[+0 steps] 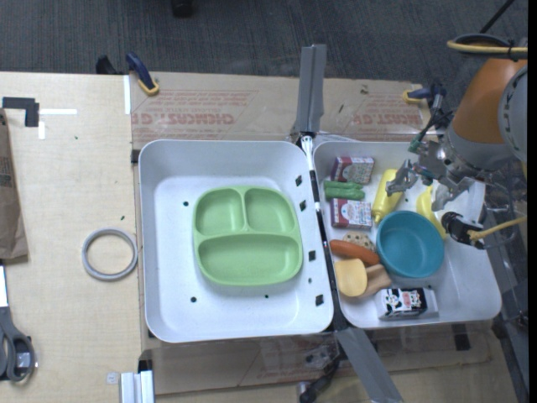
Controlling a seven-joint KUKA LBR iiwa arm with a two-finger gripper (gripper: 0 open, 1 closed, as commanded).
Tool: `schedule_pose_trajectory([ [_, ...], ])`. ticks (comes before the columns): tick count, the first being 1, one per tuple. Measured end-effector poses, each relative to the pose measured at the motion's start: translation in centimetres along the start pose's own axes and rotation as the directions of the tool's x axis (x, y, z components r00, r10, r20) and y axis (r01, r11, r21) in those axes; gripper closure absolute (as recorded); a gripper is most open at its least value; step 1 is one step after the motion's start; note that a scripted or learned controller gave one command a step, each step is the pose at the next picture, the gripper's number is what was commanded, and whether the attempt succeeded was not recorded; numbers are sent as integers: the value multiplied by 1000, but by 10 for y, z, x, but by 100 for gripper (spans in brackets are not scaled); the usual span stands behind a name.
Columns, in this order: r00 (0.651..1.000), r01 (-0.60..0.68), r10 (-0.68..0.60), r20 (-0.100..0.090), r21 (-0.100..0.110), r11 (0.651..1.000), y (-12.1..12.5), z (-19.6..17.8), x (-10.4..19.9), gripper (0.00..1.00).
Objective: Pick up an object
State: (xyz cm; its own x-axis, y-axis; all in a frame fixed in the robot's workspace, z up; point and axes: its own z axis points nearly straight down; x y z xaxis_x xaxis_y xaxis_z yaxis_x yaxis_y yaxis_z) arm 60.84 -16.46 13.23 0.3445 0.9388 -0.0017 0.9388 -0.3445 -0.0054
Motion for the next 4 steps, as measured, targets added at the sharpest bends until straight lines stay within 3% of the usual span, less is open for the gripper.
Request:
schedule_pose_trajectory([
  [1,997,82,-82,-6,-32,996,-17,27,-6,0],
  [2,984,177,-177,1,-12,984,-36,38,1,0],
  [3,937,349,-349,1,-7,937,-56,41,5,0],
  [4,873,488,-488,4,-7,873,-94,41,29,0],
])
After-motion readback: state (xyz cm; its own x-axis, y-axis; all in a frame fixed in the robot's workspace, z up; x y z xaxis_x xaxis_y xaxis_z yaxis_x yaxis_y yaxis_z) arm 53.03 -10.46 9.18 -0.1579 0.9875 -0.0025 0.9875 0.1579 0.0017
